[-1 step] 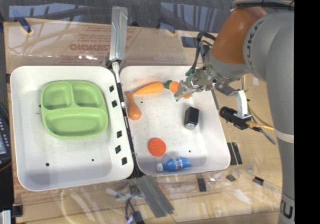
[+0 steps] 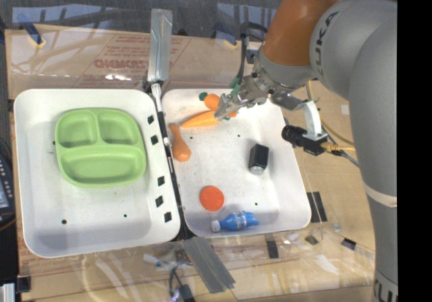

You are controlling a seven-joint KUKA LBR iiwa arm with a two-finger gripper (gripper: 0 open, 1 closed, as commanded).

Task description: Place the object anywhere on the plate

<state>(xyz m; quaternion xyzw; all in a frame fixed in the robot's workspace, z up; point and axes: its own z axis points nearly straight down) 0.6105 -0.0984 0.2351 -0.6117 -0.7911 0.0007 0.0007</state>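
A green divided plate [image 2: 101, 145] lies in the left bin [image 2: 40, 226]. In the right bin [image 2: 290, 192], an orange carrot [image 2: 198, 119] lies near the back left, its thick end pointing right. My gripper [image 2: 226, 107] is low over the back of the right bin, right at the carrot's thick end and touching or almost touching it. A second small orange piece with a green tip [image 2: 210, 100] sits just behind the carrot, close to the gripper. The wrist hides the gripper's upper part.
The right bin also holds an orange-brown sausage shape [image 2: 179, 143] by the left wall, a black can [image 2: 258, 158], an orange disc [image 2: 212, 197] and a blue bottle [image 2: 236, 221] at the front. A divider with black clips [image 2: 164, 159] separates the bins.
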